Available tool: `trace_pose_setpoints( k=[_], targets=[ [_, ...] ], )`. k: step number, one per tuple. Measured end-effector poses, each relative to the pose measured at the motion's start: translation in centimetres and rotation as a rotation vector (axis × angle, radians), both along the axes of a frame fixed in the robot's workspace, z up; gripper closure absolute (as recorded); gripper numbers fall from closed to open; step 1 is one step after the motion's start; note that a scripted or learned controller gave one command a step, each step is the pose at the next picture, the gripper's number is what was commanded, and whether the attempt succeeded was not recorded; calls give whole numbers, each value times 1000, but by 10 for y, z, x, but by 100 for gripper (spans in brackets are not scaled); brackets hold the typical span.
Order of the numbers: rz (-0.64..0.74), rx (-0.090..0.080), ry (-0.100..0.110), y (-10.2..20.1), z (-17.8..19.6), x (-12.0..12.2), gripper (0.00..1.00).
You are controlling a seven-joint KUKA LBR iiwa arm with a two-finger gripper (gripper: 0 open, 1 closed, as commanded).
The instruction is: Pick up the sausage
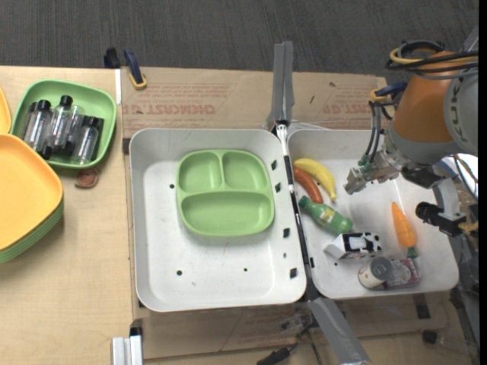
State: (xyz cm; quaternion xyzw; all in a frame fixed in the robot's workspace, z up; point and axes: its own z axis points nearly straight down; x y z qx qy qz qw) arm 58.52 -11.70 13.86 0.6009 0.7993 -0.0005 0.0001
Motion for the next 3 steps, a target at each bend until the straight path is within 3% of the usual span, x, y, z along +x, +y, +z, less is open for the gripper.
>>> trace_pose_setpoints(
  k=[1, 2, 3],
  targets=[
    [-391, -1, 2, -10, -48, 6, 100],
    [-17, 1, 1, -18, -47, -16, 100],
    [-347, 0, 1, 8, -47, -17, 100]
  ],
)
